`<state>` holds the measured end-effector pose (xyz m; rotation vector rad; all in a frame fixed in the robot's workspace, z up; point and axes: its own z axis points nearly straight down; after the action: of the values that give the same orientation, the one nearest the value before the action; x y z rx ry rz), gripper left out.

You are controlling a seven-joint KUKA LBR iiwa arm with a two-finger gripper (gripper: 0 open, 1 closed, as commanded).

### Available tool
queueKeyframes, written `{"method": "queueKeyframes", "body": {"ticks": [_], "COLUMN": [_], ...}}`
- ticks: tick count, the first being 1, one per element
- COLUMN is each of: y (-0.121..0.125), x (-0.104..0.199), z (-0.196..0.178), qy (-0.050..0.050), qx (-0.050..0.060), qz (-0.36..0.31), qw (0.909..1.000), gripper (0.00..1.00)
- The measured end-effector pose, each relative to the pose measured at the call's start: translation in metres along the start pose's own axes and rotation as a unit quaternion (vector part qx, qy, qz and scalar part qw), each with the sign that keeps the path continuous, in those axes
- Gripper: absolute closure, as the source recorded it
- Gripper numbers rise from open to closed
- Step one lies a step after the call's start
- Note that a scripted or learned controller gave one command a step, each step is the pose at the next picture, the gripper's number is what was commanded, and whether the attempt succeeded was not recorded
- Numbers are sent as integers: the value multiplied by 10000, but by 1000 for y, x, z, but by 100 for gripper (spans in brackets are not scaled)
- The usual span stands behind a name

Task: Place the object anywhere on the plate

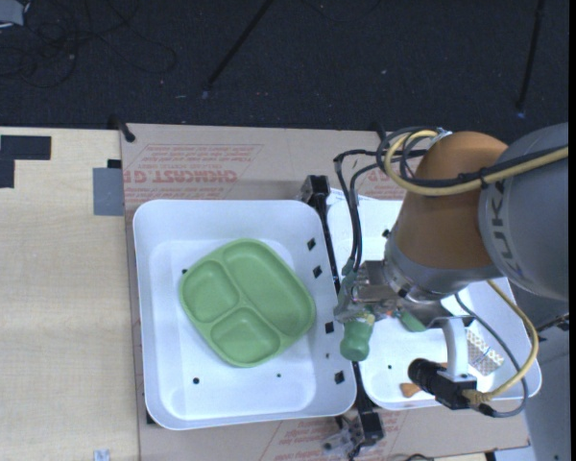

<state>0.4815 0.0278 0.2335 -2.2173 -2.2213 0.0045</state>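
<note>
We see the green divided plate (247,301) lying in the left bin (163,257), with bare white floor all round it, widest along the near edge. The gripper (353,307) is above the ridge where the two bins meet. A green object (356,340) sits right under it, near the plate's right rim but apart from it. We cannot tell whether the gripper is clamped on it. The arm (451,219) covers most of the right bin (379,387). A small orange thing (407,389) and a patterned silvery piece (482,351) peek out, too hidden to name.

plate (247,301) — in left bin (163,353) | right bin (384,382) — beside it
</note>
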Motion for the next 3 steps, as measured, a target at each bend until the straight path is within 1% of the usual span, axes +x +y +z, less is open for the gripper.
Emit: {"method": "queueKeyframes", "body": {"ticks": [1, 2, 3], "y": [1, 4, 0], "x": [48, 100, 149], "z": [-7, 9, 3], "qy": [0, -5, -5], "qx": [1, 2, 3], "qz": [-2, 8, 11], "qw": [10000, 10000, 10000], "gripper": [100, 100, 100]}}
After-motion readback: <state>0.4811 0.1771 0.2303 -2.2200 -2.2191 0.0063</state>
